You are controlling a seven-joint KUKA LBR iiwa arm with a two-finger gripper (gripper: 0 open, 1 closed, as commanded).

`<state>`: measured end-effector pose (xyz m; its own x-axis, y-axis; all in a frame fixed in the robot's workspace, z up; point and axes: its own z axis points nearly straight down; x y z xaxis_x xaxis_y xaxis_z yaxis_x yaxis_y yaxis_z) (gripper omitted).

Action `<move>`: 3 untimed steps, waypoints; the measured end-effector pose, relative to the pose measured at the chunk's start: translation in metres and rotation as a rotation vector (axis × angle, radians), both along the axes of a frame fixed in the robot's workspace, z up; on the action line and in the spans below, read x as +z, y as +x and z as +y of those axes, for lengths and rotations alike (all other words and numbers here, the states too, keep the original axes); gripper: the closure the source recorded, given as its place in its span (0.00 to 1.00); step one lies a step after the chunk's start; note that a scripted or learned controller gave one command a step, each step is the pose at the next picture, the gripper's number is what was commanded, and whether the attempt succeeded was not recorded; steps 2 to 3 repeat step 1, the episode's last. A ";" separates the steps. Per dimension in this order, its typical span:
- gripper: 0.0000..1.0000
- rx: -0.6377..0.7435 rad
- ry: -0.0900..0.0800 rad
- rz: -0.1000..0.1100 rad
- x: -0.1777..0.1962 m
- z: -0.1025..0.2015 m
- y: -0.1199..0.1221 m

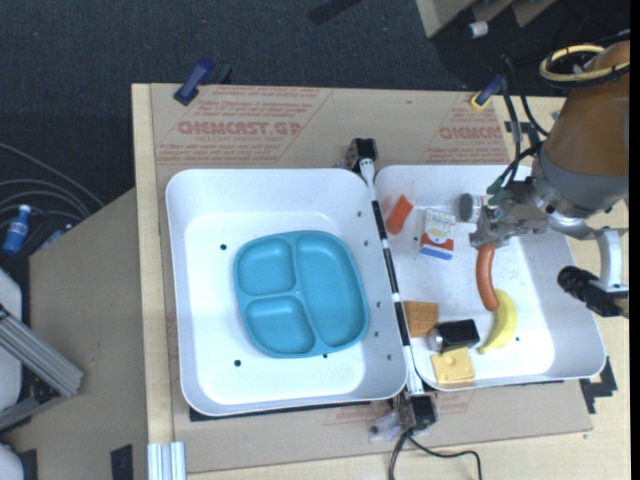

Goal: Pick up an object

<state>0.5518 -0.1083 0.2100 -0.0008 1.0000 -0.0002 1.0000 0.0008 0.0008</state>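
My arm (590, 138) runs off the frame's right edge and hides part of the right bin's (560, 358) far rim. My gripper (492, 230) is too blurred to read its fingers. The small carton's (437, 234) print is illegible.

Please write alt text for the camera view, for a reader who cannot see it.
The arm's pincer hovers at the top end of a sausage in the right bin, which also has a banana, an orange block, a small carton and other toys. The left bin has a blue divided plate.
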 end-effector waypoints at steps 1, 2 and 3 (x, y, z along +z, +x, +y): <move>1.00 0.000 0.001 0.001 0.030 0.085 -0.017; 1.00 0.000 0.001 0.001 0.030 0.085 -0.017; 1.00 0.000 0.001 0.001 0.030 0.085 -0.017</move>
